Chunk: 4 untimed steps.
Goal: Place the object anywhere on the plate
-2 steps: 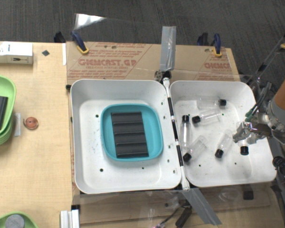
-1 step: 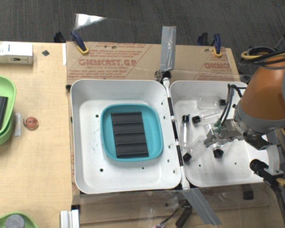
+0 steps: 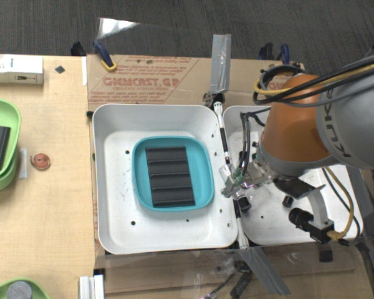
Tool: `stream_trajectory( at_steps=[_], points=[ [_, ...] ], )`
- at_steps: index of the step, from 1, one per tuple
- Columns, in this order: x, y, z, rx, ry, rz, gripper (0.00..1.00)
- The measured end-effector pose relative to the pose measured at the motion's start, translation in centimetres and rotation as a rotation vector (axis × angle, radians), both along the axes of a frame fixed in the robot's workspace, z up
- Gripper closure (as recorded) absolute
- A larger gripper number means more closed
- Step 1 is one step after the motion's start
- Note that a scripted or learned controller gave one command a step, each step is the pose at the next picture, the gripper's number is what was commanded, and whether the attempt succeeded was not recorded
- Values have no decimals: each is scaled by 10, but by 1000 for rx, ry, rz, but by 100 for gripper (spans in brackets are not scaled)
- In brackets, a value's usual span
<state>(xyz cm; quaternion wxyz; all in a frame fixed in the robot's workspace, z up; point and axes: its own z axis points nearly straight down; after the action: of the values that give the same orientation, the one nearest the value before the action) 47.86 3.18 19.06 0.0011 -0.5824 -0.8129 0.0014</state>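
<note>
A teal square plate (image 3: 141, 167) sits in the middle of the left white bin (image 3: 112, 229). A black ribbed rectangular object (image 3: 169, 175) lies flat on the plate, inside its rim. My gripper (image 3: 238, 189) hangs low at the left edge of the right bin (image 3: 271, 232), close to the divider between the two bins and just right of the plate. The orange band and grey wrist (image 3: 296, 136) hide most of the gripper from above. Something small and greenish (image 3: 237, 177) shows at the gripper, but it is too small to make out.
Cables and black fittings (image 3: 302, 218) of the arm lie over the right bin. Printed cardboard (image 3: 149, 80) lies behind the left bin. On the bench to the left are stacked green dishes (image 3: 1, 145), a small reddish disc (image 3: 41, 161) and a white box (image 3: 15, 70).
</note>
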Motion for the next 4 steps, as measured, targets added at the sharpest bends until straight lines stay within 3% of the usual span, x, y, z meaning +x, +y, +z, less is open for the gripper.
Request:
stream_trajectory(
  at_steps=[1, 2, 3, 4],
  points=[
    [0, 0, 0, 0, 0, -1, 0],
    [101, -11, 0, -1, 0, 59, 0],
    [101, -11, 8, -3, 0, 63, 100],
    [101, -11, 8, -3, 1, 63, 0]
  ],
)
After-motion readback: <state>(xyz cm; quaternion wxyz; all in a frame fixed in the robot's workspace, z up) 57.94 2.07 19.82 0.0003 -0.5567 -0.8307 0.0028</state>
